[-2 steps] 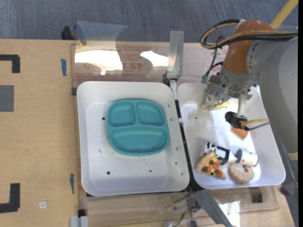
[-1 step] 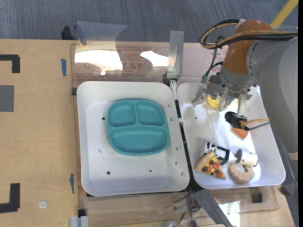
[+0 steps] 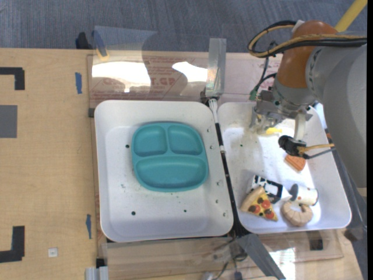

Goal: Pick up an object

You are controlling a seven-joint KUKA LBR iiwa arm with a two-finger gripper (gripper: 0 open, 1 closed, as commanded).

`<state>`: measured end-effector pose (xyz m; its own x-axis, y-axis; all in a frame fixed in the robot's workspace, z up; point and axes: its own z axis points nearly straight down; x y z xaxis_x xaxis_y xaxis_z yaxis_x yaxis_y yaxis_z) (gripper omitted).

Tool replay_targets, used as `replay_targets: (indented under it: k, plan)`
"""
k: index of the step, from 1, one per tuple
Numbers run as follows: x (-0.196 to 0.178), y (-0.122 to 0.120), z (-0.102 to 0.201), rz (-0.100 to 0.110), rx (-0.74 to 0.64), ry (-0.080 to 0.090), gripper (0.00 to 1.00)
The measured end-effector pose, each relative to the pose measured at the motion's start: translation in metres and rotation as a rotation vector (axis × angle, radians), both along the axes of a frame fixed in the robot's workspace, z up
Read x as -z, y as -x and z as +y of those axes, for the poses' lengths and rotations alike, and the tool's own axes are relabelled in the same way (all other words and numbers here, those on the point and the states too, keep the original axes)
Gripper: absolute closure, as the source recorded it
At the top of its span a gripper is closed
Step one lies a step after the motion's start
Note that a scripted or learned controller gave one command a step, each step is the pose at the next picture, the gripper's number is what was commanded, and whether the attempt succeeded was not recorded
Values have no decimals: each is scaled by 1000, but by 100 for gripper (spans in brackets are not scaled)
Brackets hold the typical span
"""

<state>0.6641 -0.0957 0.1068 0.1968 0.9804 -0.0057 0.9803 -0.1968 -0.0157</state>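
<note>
My gripper hangs low over the far left part of the right bin, pointing down at the bin floor. A small yellow object lies just to its right, close to it; whether they touch I cannot tell. Further forward in the same bin lie an orange wedge, a toy pizza slice, a black-and-white piece and a pale doughnut-like ring. I see nothing between the gripper's tips.
The left bin holds a teal divided plate. A raised divider separates the two bins, just left of the gripper. A thin tan stick lies near the right bin's right wall.
</note>
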Motion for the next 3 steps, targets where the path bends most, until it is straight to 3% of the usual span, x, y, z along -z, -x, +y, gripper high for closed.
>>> replay_targets:
  k: [1, 2, 3]
  plan:
    - [0, 0, 1, 0, -1, 0, 0]
    - [-10, 0, 1, 1, -2, 1, 100]
    - [-10, -1, 1, 0, -2, 1, 0]
